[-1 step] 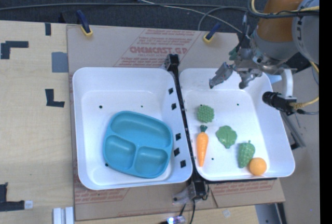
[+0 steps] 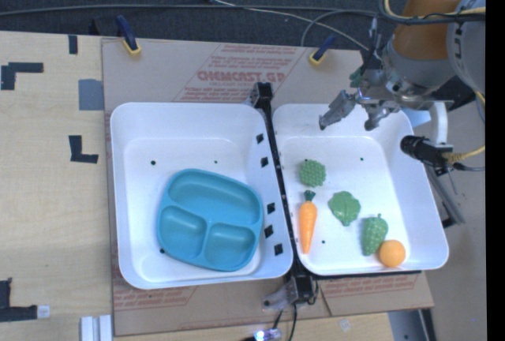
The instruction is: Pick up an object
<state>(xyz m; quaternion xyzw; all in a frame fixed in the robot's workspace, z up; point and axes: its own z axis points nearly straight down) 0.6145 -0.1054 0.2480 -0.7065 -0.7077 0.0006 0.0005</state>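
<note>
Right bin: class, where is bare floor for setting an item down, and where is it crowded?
In the right bin, bare floor lies along the far wall, under the open end effector, and beside the right wall. The near half is crowded: carrot, three green vegetables, and an orange.

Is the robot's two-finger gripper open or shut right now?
Open. The gripper hovers over the far end of the right white bin with its two fingers spread apart and nothing between them.
</note>
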